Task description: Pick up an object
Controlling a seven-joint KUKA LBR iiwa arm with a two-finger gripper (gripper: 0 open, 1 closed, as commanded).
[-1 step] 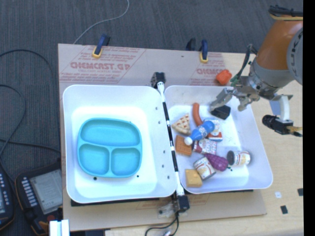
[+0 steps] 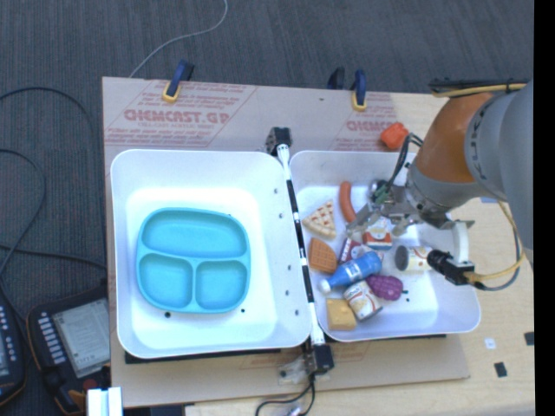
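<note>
My gripper (image 2: 380, 213) hangs low over the middle of the right bin (image 2: 451, 315), on the grey arm with its orange band (image 2: 451, 141) reaching in from the right. Directly beneath and around it lie a red sausage (image 2: 347, 199), a red-and-white carton (image 2: 378, 233) and a pizza slice (image 2: 322, 219). Closer to the front sit an orange waffle (image 2: 323, 255), a blue bottle (image 2: 355, 271), a purple piece (image 2: 386, 286), a small can (image 2: 362, 302) and a yellow block (image 2: 341, 315). Nothing is visibly held.
The left bin (image 2: 139, 176) holds a light-blue divided tray (image 2: 194, 259). An orange object (image 2: 393, 133) lies on the board behind the right bin. Blue and yellow clamps (image 2: 179, 76) (image 2: 358, 91) stand at the board's back edge. A cable (image 2: 499, 276) loops at the right.
</note>
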